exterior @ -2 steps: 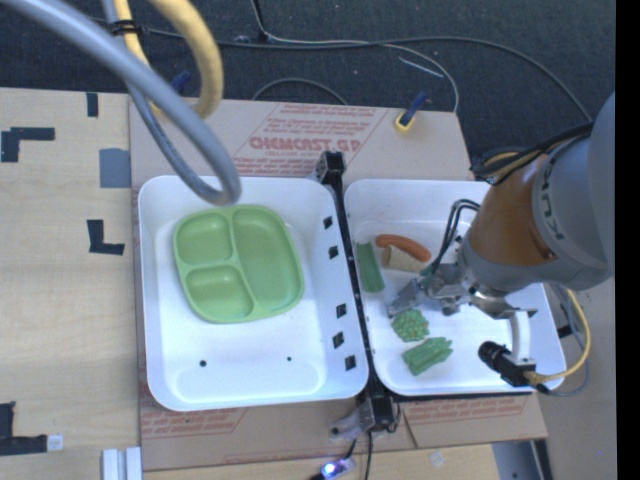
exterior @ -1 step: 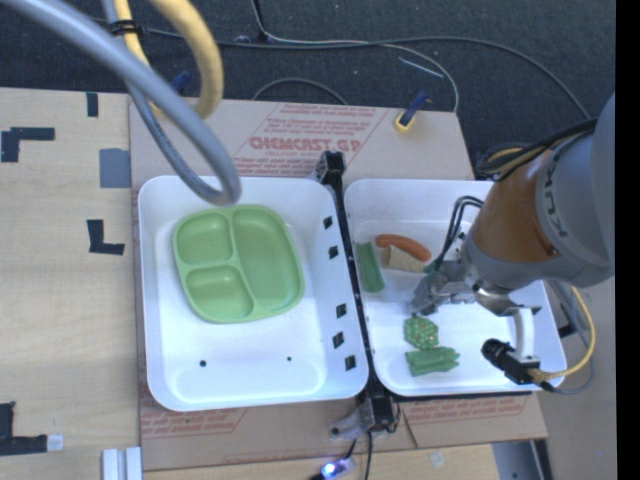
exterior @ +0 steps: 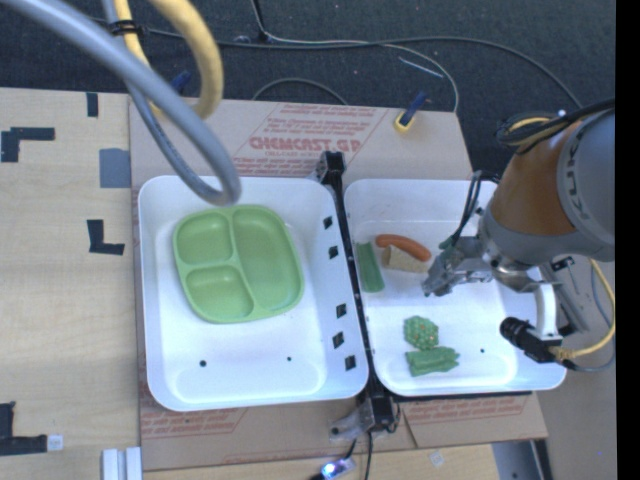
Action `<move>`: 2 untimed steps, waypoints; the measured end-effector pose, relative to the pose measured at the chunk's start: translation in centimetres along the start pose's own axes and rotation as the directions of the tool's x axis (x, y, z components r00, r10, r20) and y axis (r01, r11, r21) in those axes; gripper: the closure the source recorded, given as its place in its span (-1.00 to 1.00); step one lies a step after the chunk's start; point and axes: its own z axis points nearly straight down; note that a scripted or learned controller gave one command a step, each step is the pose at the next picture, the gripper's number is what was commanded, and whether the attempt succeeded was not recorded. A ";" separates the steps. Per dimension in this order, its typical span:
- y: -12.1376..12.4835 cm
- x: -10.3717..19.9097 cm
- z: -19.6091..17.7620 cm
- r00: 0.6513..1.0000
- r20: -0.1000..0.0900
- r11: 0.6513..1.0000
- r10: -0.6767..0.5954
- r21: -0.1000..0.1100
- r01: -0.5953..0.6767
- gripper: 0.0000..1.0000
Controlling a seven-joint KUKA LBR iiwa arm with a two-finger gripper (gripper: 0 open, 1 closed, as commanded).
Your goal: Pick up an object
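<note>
In the right bin (exterior: 400,200) lie an orange sausage (exterior: 403,245) across a pale bun-like piece (exterior: 402,259), a flat green strip (exterior: 371,267) along the left wall, a knobbly green lump (exterior: 421,331), and a leafy green piece (exterior: 432,361), possibly toy lettuce, just below it.

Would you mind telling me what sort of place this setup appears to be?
Probably a robotics lab bench: two white bins on cardboard hold toy food such as a sausage and a green tray, loose cables trail behind, and a gripper reaches in.

Fixed overhead view, slanting down, both bins (exterior: 160,298)
</note>
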 end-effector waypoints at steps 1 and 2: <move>-0.3 0.5 -4.3 1.000 0.000 1.000 -0.001 0.000 0.001 1.00; -0.1 -0.1 -10.2 1.000 0.001 1.000 0.000 -0.001 0.000 1.00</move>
